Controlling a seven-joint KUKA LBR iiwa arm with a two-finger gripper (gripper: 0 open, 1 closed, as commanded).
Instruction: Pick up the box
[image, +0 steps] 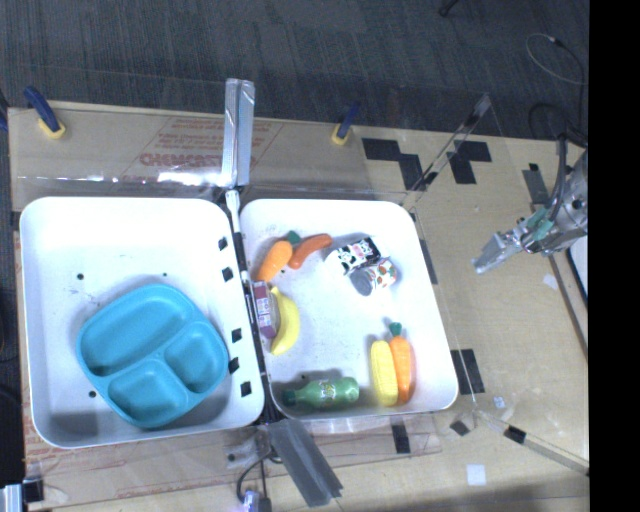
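Observation:
A small black-and-white patterned box (355, 253) lies in the right bin (425, 300), near its far right part, touching a small printed cup (375, 277). A thin dark red packet (263, 308) lies along the bin's left wall. My gripper (493, 257) hangs over the bare bench to the right of the right bin, well away from the box, with nothing seen in it. The arm comes in from the right edge.
The right bin also holds two carrots (273, 258) (401, 362), a red sausage (311, 247), a banana (286, 322), a yellow corn cob (383, 373) and a green bottle (322, 392). A blue divided plate (150, 355) fills much of the left bin (40, 300).

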